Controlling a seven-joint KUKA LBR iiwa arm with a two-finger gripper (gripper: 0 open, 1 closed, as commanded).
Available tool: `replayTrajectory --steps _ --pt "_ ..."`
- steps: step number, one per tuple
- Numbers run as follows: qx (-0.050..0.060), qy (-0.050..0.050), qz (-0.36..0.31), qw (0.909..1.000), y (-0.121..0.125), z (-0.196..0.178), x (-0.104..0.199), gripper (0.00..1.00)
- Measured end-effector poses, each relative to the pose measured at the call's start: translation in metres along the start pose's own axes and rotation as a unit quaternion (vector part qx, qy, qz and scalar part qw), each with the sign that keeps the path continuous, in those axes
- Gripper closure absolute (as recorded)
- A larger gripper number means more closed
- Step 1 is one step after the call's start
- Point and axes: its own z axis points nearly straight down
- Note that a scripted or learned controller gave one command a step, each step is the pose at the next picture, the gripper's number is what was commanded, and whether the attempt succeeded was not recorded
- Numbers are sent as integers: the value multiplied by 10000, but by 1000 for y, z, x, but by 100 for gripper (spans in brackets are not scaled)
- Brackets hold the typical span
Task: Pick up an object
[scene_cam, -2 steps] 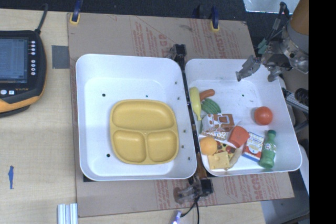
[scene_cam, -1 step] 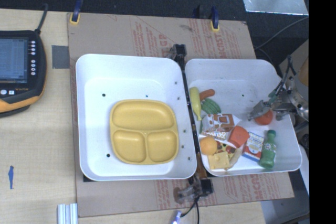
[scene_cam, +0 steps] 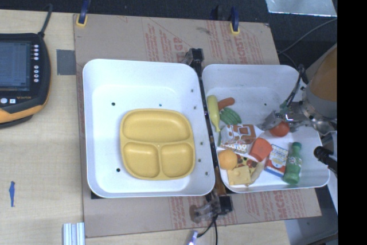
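The right bin (scene_cam: 252,80) holds several small items. Among them are a yellow banana (scene_cam: 213,112), a red sausage (scene_cam: 226,102), a green ribbed item (scene_cam: 230,116), a printed box (scene_cam: 238,135), an orange (scene_cam: 227,159), a red-orange block (scene_cam: 261,149), a green bottle (scene_cam: 293,162) and a yellow wedge (scene_cam: 241,175). A small red round item (scene_cam: 280,130) lies near the bin's right side. My gripper (scene_cam: 276,121) reaches in from the right, low over the bin. It sits right at the upper left edge of that red item, partly covering it.
The left bin (scene_cam: 103,83) carries a yellow divided plate (scene_cam: 156,143). A handheld control pendant (scene_cam: 20,77) lies on the bench at far left. Cardboard lies under both bins, held by clamps at the back edge. The grey arm (scene_cam: 321,86) fills the right bin's right rim.
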Motion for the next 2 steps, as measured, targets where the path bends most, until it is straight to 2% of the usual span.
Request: replayTrajectory --steps 1,2 --pt "5 -9 -23 10000 0 -10 -1 100" --pt "-6 3 -12 10000 23 -1 81 100"
